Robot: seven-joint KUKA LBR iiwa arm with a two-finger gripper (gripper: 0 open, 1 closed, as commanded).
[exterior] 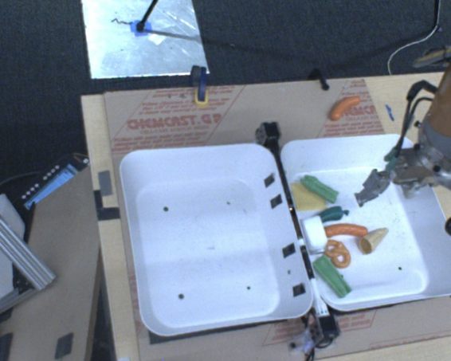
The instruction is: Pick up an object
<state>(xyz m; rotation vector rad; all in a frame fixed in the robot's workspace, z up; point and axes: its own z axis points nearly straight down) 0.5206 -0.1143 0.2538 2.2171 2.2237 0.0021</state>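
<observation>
Gripper (368,191) hovered above the right bin (440,273); whether open or closed, I couldn't tell. Toy carrot (345,230) lay at seven o'clock from it; descending squarely over its middle seemed wisest.

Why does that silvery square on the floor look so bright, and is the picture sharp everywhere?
In the camera view the silvery sheet shows whitish glare, seemingly from overhead light; both white bins are evenly lit with faint shadows; the small toy foods, such as the pretzel, look soft, and the tool is slightly blurred.
</observation>
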